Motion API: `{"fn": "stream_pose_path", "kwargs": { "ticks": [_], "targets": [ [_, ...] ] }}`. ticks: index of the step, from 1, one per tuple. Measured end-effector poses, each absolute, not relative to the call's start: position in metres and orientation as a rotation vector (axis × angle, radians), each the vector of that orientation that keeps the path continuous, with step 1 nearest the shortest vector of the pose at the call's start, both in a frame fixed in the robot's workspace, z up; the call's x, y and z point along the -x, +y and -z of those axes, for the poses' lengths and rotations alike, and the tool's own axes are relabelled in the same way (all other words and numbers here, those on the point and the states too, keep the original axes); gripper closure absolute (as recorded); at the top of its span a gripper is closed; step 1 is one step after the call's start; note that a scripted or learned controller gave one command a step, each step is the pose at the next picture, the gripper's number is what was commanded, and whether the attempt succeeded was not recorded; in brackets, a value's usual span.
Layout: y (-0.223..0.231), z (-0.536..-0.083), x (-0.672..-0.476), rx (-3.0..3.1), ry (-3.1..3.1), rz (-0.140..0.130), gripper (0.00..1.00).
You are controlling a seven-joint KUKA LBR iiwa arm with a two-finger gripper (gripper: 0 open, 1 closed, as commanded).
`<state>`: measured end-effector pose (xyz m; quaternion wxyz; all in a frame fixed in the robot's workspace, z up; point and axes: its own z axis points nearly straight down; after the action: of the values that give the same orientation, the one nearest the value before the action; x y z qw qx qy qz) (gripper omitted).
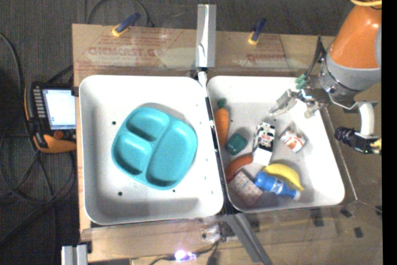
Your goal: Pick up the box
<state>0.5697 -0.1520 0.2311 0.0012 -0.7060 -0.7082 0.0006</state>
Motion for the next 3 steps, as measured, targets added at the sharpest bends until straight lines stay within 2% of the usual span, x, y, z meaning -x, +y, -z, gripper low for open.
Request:
{"fn": "stream_pose_path", "kwargs": {
  "ticks": [1,2,3],
  "targets": [
    [-0.176,-0.318,-0.579,2.354,-2.083,-0.004,0.00],
    [-0.173,-0.197,-0.549,2.368,-2.061,-0.005,0.00],
    [-0.204,-0.107,-0.540,2.280,-2.159,0.000,0.00]
  ]
}}
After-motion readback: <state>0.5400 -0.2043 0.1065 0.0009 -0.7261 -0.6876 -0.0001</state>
